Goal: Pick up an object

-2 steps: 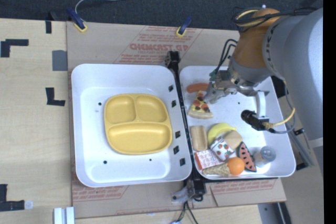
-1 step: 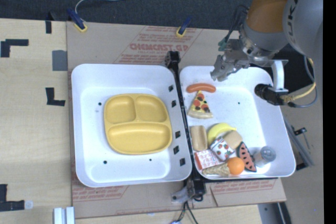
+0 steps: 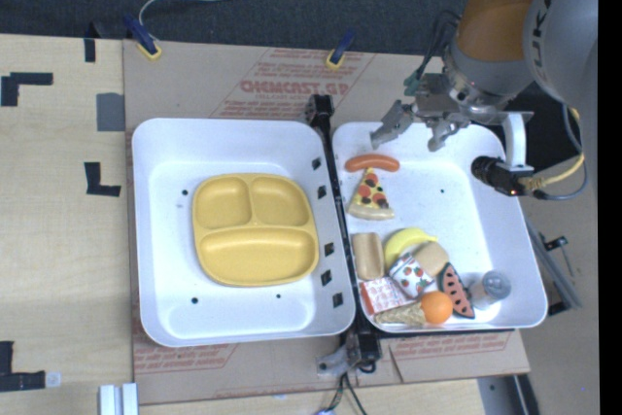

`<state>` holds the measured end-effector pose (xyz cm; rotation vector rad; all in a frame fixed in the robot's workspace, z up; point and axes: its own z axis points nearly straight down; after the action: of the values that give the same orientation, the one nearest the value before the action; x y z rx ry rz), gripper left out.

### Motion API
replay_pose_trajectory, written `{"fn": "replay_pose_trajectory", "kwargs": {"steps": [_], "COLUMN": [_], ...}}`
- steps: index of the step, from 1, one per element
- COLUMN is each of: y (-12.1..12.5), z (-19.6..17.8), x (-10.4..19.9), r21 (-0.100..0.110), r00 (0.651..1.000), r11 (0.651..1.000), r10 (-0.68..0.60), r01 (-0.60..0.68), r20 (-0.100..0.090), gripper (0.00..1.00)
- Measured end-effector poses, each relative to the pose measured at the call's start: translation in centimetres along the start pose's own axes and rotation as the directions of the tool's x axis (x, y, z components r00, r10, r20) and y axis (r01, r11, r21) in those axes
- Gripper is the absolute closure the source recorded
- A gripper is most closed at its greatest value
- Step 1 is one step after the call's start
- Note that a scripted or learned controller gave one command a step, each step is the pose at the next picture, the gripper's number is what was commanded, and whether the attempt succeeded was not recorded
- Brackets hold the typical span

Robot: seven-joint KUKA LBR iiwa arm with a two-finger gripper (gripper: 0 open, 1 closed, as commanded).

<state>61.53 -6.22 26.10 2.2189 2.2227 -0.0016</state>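
Jaws spread open, nothing between them, gripper (image 3: 420, 129) above right bin's (image 3: 496, 209) far edge. Hot dog toy (image 3: 372, 162) just below: likely light, hard, slick plastic; take it across narrow middle.

Bunch of toy food sitting in the right bin (image 3: 486, 209), nothing lifted. Hot dog (image 3: 372, 162) at the far left corner, lying flat across, red-orange. Pizza slice (image 3: 370, 194) just near of it, tip pointing far, crust toward the near side. Bread roll (image 3: 366, 255) along the left wall, lying lengthwise. Banana (image 3: 408, 242) right beside it, yellow, curved. Small printed carton (image 3: 412, 277) tilted against the banana, with a red-and-white packet (image 3: 377, 294) at its left. Orange (image 3: 436, 307) at the near edge, touching a watermelon slice (image 3: 456, 291) standing on its right. Grey round lid-like thing (image 3: 495, 286) in the near right corner, a bit apart.
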Motion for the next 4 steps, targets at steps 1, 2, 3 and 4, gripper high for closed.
{"fn": "replay_pose_trajectory", "kwargs": {"steps": [1, 2, 3, 4], "y": [3.9, 4.7, 4.6, -3.0], "z": [12.3, 17.6, 16.7, 0.1], "x": [-4.3, -3.7, -3.8, 0.1], "r21": [0.005, 0.000, 0.005, -0.002], "r00": [1.000, 1.000, 1.000, 1.000], "r11": [1.000, 1.000, 1.000, 1.000], "r10": [0.002, 0.000, -0.002, 0.000], "r01": [-0.002, 0.000, 0.002, 0.000], "r20": [0.000, 0.001, 0.004, -0.001], "gripper": [0.00, 0.00, 1.00, 1.00]}}
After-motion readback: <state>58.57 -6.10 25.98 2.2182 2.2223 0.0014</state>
